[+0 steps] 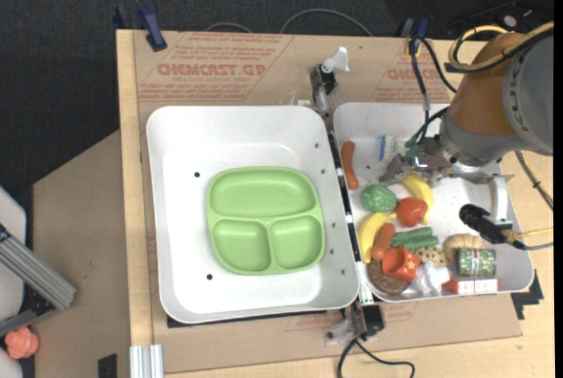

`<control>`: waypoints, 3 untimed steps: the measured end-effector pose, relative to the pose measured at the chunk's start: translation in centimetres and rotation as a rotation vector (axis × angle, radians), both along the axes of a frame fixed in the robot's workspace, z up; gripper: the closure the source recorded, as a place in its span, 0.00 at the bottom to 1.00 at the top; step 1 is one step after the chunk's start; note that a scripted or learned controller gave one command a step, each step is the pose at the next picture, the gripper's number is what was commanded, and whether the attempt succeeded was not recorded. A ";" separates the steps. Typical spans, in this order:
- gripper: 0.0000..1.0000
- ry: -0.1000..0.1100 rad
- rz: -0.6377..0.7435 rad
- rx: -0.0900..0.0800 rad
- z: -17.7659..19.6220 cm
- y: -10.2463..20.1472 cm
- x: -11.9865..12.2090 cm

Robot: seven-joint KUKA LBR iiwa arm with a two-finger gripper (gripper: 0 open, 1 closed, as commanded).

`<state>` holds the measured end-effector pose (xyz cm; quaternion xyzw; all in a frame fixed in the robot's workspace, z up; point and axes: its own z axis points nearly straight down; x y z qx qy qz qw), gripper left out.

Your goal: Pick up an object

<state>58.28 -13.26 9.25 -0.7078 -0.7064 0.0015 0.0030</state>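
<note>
From the camera view, my end effector [413, 163] sits low in the right bin [519, 275], above the toy food pile; I cannot tell its state from here. The nearest candidate, a yellow banana-like piece [419, 189], lies just below and slightly right of it, long axis running diagonally. A red tomato-like piece [411, 211] sits just beyond, touching it.

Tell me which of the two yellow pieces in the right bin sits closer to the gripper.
The upper yellow piece, just below the gripper and right of the green lump. The other, a banana, lies lower, along the bin's left wall.
</note>
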 end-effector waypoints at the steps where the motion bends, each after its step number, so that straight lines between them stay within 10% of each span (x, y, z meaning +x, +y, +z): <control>1: 0.00 -0.002 0.000 -0.001 -0.8 -1.2 -2.9; 2: 0.00 0.000 -0.002 0.000 -0.8 -0.9 -10.8; 3: 1.00 -0.009 0.001 -0.003 0.2 -0.9 -10.3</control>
